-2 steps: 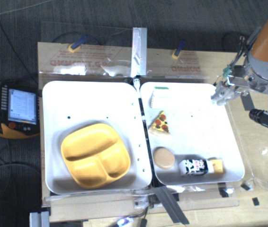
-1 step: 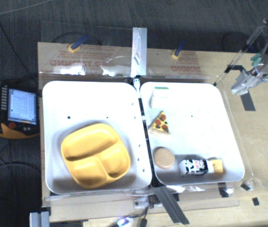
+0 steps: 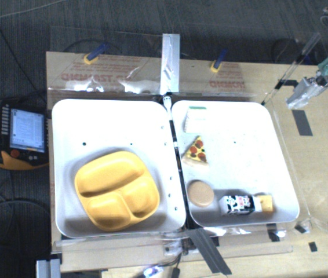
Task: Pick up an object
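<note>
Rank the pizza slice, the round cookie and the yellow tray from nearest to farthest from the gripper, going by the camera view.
From the gripper at the upper right:
1. Pizza slice, left side of the right bin.
2. Round cookie, right bin's front left.
3. Yellow tray, in the left bin.

Both bins are white; the left one holds a yellow tray. In the right: an orange pizza slice with red dots, a tan disc, a black-and-white spotted carton, a white box

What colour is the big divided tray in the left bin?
Yellow. The divided tray shows plainly in the camera view, lying in the left bin.
</note>
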Controlling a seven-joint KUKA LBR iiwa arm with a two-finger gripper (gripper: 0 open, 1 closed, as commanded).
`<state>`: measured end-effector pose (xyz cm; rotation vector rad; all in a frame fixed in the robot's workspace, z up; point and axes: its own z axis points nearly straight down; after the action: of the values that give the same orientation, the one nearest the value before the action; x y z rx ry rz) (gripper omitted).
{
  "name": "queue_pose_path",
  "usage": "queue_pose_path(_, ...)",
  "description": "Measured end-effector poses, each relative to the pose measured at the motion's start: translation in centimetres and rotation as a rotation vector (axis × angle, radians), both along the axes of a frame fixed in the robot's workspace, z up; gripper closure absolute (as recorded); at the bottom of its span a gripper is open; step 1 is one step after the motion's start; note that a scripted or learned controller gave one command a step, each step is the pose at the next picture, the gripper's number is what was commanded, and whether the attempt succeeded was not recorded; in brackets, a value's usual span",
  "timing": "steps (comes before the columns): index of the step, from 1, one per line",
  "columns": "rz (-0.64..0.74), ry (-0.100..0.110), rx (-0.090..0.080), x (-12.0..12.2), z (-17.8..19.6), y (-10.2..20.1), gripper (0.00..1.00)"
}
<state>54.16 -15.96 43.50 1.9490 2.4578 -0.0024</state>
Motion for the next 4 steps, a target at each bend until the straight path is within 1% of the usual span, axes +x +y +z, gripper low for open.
queue_pose_path(1,0.144,0.002,0.003,-2.5,-1.4,8.8,1.00)
queue_pose_path(2,0.213,0.001,0.001,-1.5,-0.1,11.8,1.00)
queue_pose_path(3,0.424,0.002,0.002,0.7,-0.1,18.1,1.00)
queue_pose_path(4,0.488,0.003,0.002,-0.2,-3.7,22.5,1.00)
